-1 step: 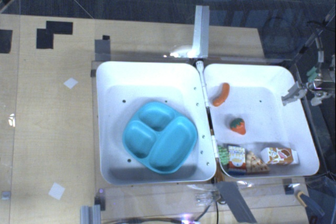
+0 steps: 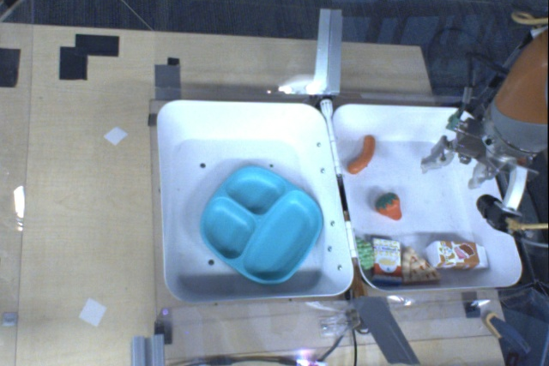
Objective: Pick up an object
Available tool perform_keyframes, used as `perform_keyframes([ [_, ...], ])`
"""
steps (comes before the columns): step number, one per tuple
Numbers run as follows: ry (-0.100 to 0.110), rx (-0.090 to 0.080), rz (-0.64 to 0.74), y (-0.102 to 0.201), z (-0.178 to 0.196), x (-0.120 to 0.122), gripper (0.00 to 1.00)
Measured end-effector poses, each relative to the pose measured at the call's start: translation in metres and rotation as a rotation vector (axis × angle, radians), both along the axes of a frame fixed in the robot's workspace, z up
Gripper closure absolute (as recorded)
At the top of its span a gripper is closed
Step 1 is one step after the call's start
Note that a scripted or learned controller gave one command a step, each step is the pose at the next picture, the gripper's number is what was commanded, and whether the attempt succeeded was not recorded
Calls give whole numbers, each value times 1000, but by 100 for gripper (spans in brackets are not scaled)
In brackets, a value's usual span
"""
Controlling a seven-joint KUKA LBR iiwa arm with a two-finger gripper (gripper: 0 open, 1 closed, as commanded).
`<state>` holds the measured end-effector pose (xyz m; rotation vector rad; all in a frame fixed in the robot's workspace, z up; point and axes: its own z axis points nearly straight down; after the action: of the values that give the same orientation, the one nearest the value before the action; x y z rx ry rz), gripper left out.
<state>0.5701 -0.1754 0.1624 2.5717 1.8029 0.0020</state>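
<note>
No object is picked yet. The likely targets all sit in the right bin [image 2: 515, 270]: an orange sausage [image 2: 361, 153] at about 10 o'clock in that bin, a strawberry [image 2: 388, 205] near the middle, and along the 6 o'clock wall a row of small packs, a green-edged pack [image 2: 383, 258], a snack pack [image 2: 418, 265] and a carton [image 2: 455, 254].

The gripper [image 2: 467, 157] hangs over the bin's 3 o'clock side, and its fingers look spread with nothing between them, though it's a bit cluttered there so that's a soft read.

What could go wrong, judging from the layout:
- The sausage is round and lies close to the divider wall, so it could roll off a pinch, or a finger could clip the wall.
- The strawberry is small and lumpy and could squirt out sideways.
- The packs touch each other and hug the wall, so a finger may land on top of a neighbour or drag two at once.

Count: two bins, one sausage, one strawberry, three packs as far as can be told, and one blue divided plate [image 2: 262, 223] in the left bin [image 2: 171, 184].
</note>
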Motion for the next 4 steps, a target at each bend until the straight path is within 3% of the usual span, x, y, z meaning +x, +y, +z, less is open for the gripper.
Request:
perform_keyframes([
  [1, 0, 0, -34, 38, -25, -21, 0],
  [2, -10, -1, -97, 64, -73, -42, 0],
  [3, -10, -1, -97, 64, -73, -42, 0],
  [4, -1, -2, 58, 66, -77, 100, 0],
])
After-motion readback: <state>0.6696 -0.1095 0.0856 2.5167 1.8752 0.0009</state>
